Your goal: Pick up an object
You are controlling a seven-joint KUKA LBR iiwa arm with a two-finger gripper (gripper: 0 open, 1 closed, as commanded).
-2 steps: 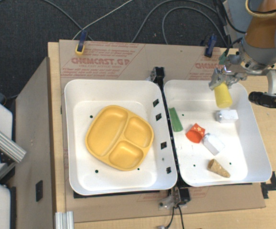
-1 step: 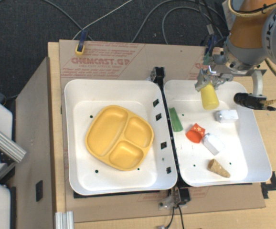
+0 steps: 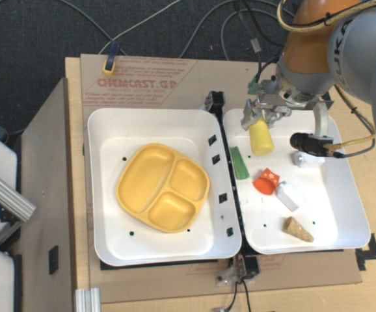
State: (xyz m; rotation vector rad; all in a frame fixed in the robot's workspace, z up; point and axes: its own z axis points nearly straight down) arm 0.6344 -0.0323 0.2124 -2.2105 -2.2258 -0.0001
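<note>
My gripper (image 3: 261, 117) is over the back left part of the right bin (image 3: 344, 194). A yellow cylinder (image 3: 261, 140) has its top end between the fingers, and they are shut on it. The rest of the cylinder reaches toward the bin's front. Below it in the same bin are a green stick (image 3: 240, 163) along the left wall, an orange-red piece (image 3: 265, 182), a small white block (image 3: 288, 196) and a tan wedge (image 3: 298, 229) near the front.
The left bin (image 3: 103, 174) holds a yellow divided plate (image 3: 162, 187). A black divider with clips (image 3: 222, 168) runs between the bins. Cardboard (image 3: 136, 77) lies behind the bins, with cables on the dark floor beyond.
</note>
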